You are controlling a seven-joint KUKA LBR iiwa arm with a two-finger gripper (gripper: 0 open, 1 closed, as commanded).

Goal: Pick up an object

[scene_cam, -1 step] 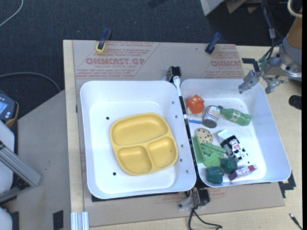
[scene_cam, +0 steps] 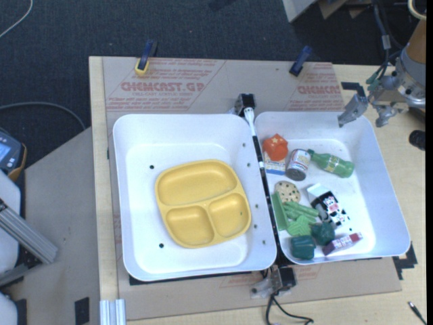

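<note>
My gripper (scene_cam: 369, 112) hangs above the back right corner of the right bin (scene_cam: 379, 156), its two grey fingers spread apart with nothing between them. Below and to its left, the bin holds a green bottle (scene_cam: 333, 163), a small tin can (scene_cam: 297, 164), an orange-red toy (scene_cam: 275, 146), a round cookie (scene_cam: 288, 192), green bean pods (scene_cam: 295, 217), a black-and-white cow toy (scene_cam: 331, 208), a dark teal object (scene_cam: 304, 246) and a purple marker (scene_cam: 344, 242).
The left bin (scene_cam: 135, 147) bears a yellow three-part plate (scene_cam: 201, 200). Blue clamps (scene_cam: 145, 57) (scene_cam: 300, 61) hold the cardboard at the back. A black clip (scene_cam: 245, 103) sits where the bins meet.
</note>
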